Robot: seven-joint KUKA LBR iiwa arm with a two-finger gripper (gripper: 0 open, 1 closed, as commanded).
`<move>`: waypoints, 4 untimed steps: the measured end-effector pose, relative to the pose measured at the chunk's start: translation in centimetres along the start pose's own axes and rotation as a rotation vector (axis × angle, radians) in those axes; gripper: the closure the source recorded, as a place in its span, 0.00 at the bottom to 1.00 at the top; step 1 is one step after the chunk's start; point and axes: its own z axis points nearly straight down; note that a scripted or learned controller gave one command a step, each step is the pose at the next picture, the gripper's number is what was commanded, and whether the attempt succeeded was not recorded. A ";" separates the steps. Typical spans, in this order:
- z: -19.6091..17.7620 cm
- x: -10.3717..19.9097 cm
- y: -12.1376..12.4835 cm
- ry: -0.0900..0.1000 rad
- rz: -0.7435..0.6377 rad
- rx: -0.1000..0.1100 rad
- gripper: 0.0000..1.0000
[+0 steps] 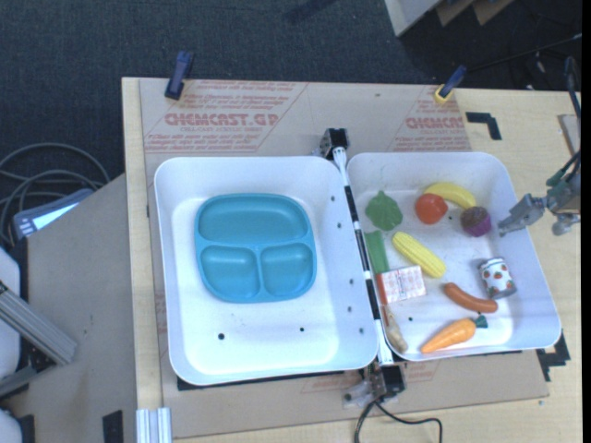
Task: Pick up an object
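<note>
1. Over at the right edge of the right bin (531,275) we see the gripper (540,210), a grey metal piece reaching left over the bin rim; we cannot tell its state, and nothing shows in its grasp.
2. Nearest to it lies a small dark purple fruit (476,221), roundish, with no clear long axis.
3. Just left of that sits a red tomato (430,209), touching a yellow banana (451,193) whose length runs left to right along the far side.
4. We see a corn cob (418,253) in the middle, yellow, lying on a slant from far left to near right.
5. A sausage (470,297) and an orange carrot (452,334) lie toward the near side; the carrot's green top points right.
6. A green leafy piece (383,211) lies by the left wall, and a small printed cup (496,277) stands at the right.
7. The left bin (175,284) holds a blue divided tray (256,245).
</note>
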 end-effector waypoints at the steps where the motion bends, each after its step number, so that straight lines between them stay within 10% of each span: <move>1: 11.7 1.7 7.0 0.002 -0.001 0.003 0.00; 2: 15.9 7.3 14.9 -0.004 -0.003 -0.017 0.00; 3: 16.7 9.3 11.6 0.002 0.000 0.002 0.00; 4: 15.7 9.2 11.6 0.001 0.000 0.001 1.00</move>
